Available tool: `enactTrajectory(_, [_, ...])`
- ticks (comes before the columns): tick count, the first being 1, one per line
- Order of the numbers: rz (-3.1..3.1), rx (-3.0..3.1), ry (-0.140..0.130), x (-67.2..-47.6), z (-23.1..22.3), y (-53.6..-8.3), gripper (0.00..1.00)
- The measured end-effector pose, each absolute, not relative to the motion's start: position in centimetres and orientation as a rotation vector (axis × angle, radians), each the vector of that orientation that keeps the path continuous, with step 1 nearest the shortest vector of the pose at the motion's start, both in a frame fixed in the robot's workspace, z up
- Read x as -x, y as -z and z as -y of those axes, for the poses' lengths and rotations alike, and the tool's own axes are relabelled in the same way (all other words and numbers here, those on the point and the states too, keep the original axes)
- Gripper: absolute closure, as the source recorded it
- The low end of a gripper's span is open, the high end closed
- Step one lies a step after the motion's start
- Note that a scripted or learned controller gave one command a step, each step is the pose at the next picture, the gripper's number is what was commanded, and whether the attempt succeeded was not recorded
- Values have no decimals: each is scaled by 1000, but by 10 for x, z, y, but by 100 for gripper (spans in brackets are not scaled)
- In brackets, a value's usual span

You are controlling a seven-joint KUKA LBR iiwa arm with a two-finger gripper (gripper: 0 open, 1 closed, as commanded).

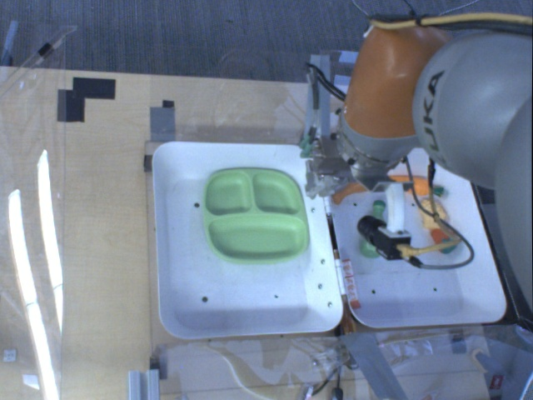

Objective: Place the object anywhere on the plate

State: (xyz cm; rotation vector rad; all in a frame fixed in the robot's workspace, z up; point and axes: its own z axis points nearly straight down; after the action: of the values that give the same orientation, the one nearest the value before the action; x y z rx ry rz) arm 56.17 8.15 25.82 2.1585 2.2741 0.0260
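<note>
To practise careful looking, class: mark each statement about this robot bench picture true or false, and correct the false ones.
1. The green plate lies in the left bin. True.
2. The plate has two compartments. False: it has three.
3. The orange thing lies on the plate. False: it lies in the right bin.
4. The hand hangs near the line where the two bins meet. True.
5. The arm reaches in from the view's left. False: it comes from the right.
</note>
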Motion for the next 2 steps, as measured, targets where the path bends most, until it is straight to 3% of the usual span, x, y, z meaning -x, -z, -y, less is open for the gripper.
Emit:
enactTrajectory(1, [-2104, -2331, -4, -643, -157, -171, 100])
enactTrajectory(2, [-2226, -2214, -6, -572, -120, -188, 100])
